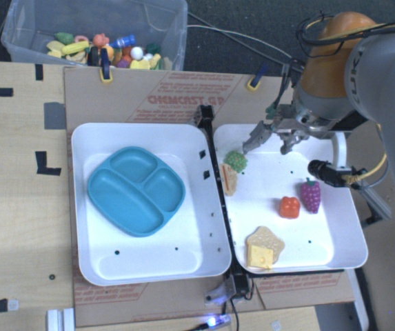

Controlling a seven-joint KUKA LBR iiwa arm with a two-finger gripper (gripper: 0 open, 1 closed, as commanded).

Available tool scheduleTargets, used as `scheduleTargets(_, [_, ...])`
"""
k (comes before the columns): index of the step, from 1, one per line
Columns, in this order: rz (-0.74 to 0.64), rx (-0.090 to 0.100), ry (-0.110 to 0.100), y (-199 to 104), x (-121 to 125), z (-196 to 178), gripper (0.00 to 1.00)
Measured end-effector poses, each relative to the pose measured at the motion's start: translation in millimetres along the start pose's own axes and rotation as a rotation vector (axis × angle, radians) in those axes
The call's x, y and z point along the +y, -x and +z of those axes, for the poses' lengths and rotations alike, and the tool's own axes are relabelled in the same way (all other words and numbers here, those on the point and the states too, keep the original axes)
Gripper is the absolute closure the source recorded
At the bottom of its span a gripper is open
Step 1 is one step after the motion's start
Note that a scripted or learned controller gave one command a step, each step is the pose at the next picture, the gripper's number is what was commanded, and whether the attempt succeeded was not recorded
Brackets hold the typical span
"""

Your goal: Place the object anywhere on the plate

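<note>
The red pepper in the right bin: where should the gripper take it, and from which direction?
Probably from straight above, closing on the round sides of the red pepper. It sits low and compact on the floor of the right bin. The purple grapes lie close on its camera-right, so one finger must slip into that narrow gap, or the fingers could close along the other axis, where the floor looks free.

Pincer (271,139) open, angled down-left
</note>
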State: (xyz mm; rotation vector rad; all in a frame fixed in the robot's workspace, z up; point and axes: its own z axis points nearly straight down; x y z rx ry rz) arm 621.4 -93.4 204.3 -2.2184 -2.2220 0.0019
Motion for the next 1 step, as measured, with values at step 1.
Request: scheduleTargets(1, [-0.002, 0.001, 0.000, -1.0, 0.3, -9.8, 1.00])
